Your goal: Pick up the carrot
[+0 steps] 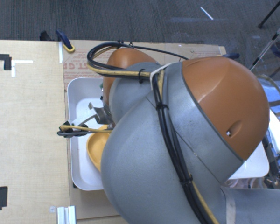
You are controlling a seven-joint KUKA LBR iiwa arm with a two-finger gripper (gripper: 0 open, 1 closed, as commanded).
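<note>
The arm's grey body and orange dome (pixel 224 101) reach in from the right and cover most of both bins. Its wrist, with an orange band (pixel 126 62), hangs over the left white bin (pixel 77 106). At the wrist's left edge a grey metal part of the gripper (pixel 99 115) sticks out above the bin floor, and the rest of it is hidden under the arm. A black and yellow cable bundle (pixel 74 129) juts left across the bin's rim. A yellow rounded object (pixel 97 148) lies in the bin, half covered by the arm.
A wooden benchtop (pixel 28 125) lies left of the bin, with black brackets (pixel 2 60) on it. Cardboard (pixel 77 64) shows behind the bin. A looped black cable (pixel 112 45) arches over the wrist. Dark carpet (pixel 130 8) runs along the far side.
</note>
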